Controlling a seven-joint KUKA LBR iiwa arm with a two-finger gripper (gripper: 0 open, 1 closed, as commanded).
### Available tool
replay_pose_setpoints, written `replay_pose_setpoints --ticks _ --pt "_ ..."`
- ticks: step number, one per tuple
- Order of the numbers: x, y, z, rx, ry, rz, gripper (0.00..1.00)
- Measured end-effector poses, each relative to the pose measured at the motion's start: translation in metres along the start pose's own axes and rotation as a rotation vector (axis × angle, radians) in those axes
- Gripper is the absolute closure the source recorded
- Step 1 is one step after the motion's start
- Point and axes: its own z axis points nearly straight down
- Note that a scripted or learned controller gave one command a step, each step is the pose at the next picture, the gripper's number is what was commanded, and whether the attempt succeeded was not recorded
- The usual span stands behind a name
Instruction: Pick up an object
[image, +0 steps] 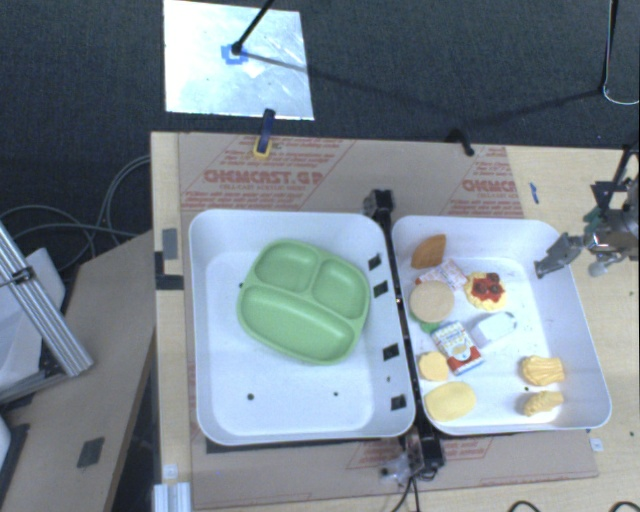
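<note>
Honestly can't tell how the end effector (556, 262) at the right bin's (590, 345) far right rim is set, but those toy foods look light, stiff and slick, so I'd pinch the yellow disc (450, 401) near the front edge across its sides.

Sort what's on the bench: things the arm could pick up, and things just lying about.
For the pick:
gripper
brown bread piece
round beige patty
red-topped yellow piece
small carton
yellow oval piece

Lying about:
green divided plate
left bin
cardboard sheet
</note>
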Motion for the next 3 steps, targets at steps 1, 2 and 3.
replay_pose_setpoints --ticks 1,2,3 --pt "0.001 0.002 0.062 0.003 0.001 0.002 0.00" --pt "0.000 0.005 0.105 0.003 0.001 0.002 0.00" --pt "0.003 0.010 0.147 0.003 0.001 0.001 0.00"
